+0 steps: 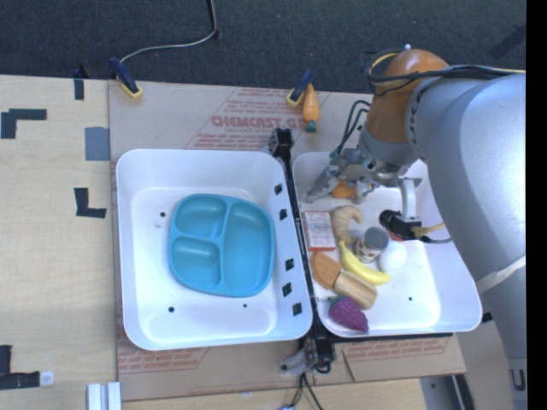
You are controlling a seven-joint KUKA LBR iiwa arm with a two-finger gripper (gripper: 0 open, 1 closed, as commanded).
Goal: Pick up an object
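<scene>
End effector (344, 178) hangs at back of right bin (427, 310); grip state can't be told, nothing seen held. Toy food lies just in front: croissant (345, 220), banana (362, 266), purple grapes (349, 313). Best pick one item standing apart, descend straight. Arm enters from right, wrist bent down, orange band (395, 101) topmost.
</scene>
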